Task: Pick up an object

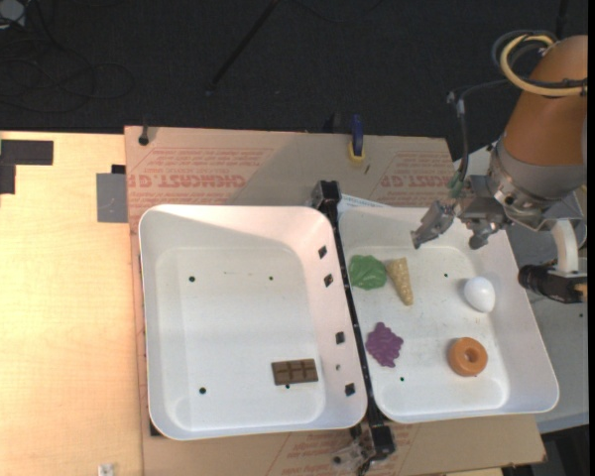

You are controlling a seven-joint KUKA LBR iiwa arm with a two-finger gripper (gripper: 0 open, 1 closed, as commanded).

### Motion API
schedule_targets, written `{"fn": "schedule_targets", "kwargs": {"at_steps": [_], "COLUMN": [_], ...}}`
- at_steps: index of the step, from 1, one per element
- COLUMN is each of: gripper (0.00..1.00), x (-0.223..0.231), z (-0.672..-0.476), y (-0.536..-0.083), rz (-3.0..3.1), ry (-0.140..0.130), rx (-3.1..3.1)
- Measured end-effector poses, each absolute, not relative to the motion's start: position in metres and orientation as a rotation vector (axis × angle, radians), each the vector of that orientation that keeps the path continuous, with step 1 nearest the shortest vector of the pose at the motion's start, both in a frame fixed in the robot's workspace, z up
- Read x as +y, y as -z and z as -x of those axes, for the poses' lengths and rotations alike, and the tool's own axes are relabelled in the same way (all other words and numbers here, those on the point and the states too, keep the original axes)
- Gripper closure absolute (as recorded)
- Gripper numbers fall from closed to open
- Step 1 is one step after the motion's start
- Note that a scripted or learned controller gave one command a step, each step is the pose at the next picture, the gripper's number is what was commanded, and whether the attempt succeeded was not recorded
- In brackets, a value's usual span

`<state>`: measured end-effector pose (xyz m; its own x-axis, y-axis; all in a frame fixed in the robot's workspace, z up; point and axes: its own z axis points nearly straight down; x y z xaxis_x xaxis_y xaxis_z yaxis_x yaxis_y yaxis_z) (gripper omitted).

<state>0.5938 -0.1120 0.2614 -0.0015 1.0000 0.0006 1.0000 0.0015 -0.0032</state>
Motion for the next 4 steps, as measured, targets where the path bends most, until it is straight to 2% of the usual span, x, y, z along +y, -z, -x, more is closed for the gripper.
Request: {"fn": "schedule_targets", "kwargs": {"at_steps": [1,2,3,4], "gripper": [0.0,0.0,1.0,1.0], "x": [-0.127,-0.099,-0.1,-0.072], "z": [-0.616,-0.615,-0.614,-0.573], "y": [-0.145,-0.088,-0.097,-0.207], "rz": [2.22,2.22,2.223,2.216], "ry": [0.0,-0.002,-0.003,-0.01], "rx": [-2.223,-2.22,-2.213,-2.216]}}
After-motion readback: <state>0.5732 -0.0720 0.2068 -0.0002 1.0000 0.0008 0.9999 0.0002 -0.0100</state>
